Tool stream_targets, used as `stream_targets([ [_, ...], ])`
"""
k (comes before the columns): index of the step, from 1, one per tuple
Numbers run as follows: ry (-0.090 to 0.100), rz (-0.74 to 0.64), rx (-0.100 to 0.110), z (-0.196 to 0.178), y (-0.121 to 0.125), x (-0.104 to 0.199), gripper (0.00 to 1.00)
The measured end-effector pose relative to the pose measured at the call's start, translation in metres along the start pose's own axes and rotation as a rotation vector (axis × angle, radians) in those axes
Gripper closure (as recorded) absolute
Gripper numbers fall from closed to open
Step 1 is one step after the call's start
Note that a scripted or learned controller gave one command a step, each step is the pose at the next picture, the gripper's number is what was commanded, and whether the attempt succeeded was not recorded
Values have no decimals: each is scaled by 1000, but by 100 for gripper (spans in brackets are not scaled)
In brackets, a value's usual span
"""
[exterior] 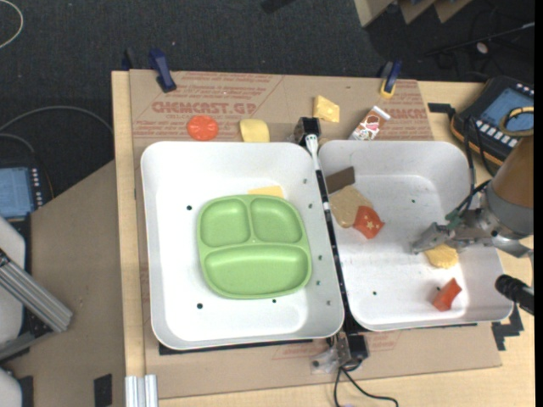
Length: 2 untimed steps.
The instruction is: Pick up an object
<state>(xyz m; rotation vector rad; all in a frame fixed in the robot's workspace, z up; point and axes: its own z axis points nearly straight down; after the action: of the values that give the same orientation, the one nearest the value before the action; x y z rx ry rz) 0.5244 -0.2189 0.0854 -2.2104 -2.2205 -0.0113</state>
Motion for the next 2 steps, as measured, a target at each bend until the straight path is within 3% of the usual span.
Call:
stream_targets([
  [1,-8,2,-2,-9,0,-2,100],
  [2,-12,-6,-14,-117,41,79,100],
])
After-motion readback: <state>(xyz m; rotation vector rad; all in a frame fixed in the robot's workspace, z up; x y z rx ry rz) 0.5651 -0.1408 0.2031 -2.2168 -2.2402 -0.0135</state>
